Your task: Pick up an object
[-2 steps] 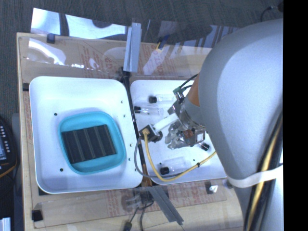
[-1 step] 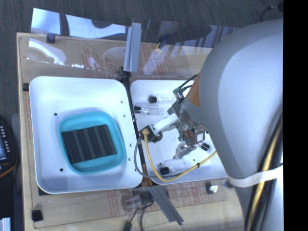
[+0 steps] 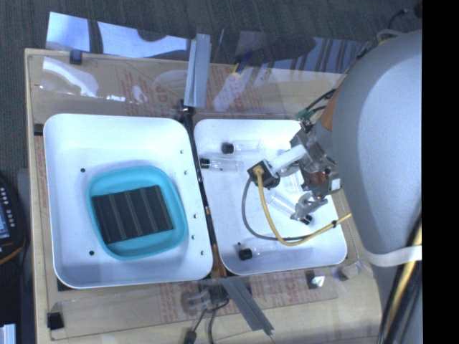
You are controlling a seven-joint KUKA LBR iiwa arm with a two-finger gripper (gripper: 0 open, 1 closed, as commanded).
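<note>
Two shallow white bins sit side by side on a pale bench (image 3: 143, 296). The left bin (image 3: 64, 163) holds a teal tray (image 3: 181, 221) with a dark ridged insert (image 3: 135, 213), lying toward 6 o'clock of that bin.

The right bin (image 3: 222, 213) holds three small clear tubes with black caps. The upper tube (image 3: 240, 147) is at 11 o'clock, the middle tube (image 3: 219, 165) just below it near 10 o'clock, and the lower tube (image 3: 254, 253) at 7 o'clock. All three lie flat and apart from one another.

The gripper (image 3: 307, 210) hangs over the bin at 3 o'clock, well apart from each tube. Whether it is open or closed cannot be told, and nothing is seen in its hold.

The grey arm (image 3: 380, 142) covers the bin's right rim. A metal bar (image 3: 197, 70) stands at 12 o'clock between the bins. Clear sheeting (image 3: 107, 84) covers the far bench, with dark carpet (image 3: 215, 6) beyond it.
</note>
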